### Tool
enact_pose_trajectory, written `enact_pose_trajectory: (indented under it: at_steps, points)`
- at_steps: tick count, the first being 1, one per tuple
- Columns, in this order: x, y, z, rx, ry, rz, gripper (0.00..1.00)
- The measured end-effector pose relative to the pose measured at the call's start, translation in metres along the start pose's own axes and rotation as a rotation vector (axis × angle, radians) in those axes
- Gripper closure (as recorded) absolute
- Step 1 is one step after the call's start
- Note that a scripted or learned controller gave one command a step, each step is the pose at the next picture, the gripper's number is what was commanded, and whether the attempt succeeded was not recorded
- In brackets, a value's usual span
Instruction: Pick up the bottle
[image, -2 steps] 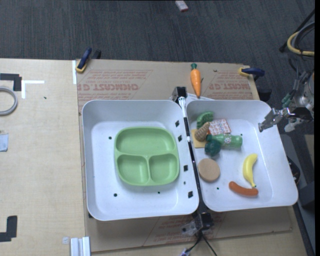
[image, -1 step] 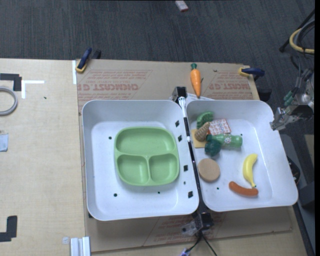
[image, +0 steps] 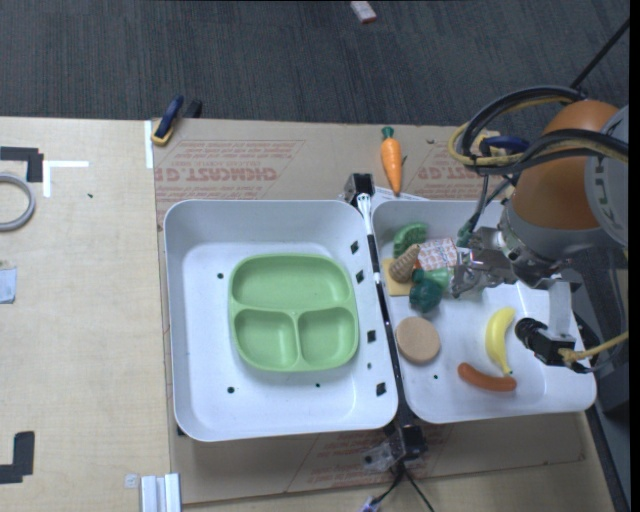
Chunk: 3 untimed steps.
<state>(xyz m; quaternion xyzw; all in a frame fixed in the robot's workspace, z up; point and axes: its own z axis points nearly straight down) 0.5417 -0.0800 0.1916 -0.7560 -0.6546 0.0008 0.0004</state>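
Right bin (image: 560, 395): hand (image: 466, 272) low (arm overhead) at bottle (image: 436, 256).

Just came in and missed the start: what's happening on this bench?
A grey robot arm reaches in from the right, its gripper low in the right bin, beside a cluster of toy food with a clear bottle. A banana, sausage and round cookie lie nearby. The left bin holds a green divided plate.
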Motion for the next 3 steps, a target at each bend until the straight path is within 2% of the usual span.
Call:
enact_pose_trajectory:
  at_steps: [1, 2, 3]
  points:
    - [0.075, -0.043, 0.0, 0.002, 0.0, 0.2, 1.0]
    - [0.136, -0.085, -0.031, 0.001, -0.001, 0.651, 1.0]
    - [0.206, -0.095, -0.043, 0.001, -0.002, 0.589, 1.0]
